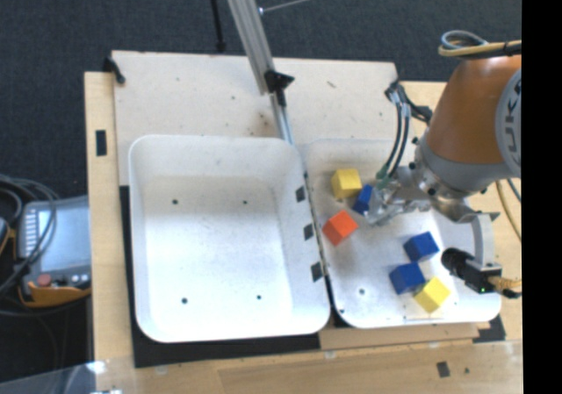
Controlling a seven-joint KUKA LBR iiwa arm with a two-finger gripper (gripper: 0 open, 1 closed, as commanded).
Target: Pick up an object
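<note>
My gripper is low in the right bin, near its upper middle. A small blue block lies right against its left side, partly hidden by it; I cannot tell whether the block is held. A yellow block sits just up and left of that, and an orange block lies just below left. Further toward the front right lie a blue block, another blue block and a yellow block.
The left bin sits beside the right one, their rims meeting at a divider with black clips. A slanted metal rail rises from the back of the bench. The arm's orange band overhangs the right bin's back right.
</note>
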